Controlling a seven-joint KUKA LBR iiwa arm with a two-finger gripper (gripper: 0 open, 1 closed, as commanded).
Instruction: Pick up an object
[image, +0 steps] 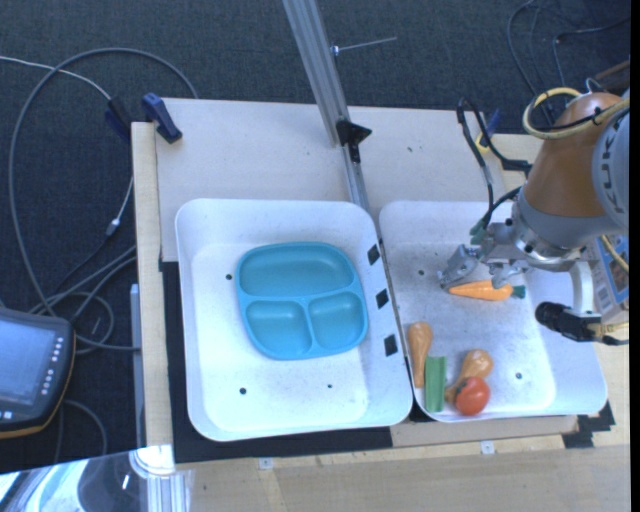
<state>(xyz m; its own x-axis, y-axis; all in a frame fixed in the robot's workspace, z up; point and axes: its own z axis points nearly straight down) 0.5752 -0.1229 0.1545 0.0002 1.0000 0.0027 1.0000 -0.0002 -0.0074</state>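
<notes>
At 9 o'clock, left bin: bearing 1 blue tray.
Right bin: holding toys at 6 o'clock.
Gripper: hovering at the carrot; finger state, cannot tell.
Carrot: lying mid-bin.
Progress: nothing lifted; grasping and raising are remaining.

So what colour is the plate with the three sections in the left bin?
The divided plate is light blue, a turquoise shade. The camera view from above shows it plainly.
</notes>
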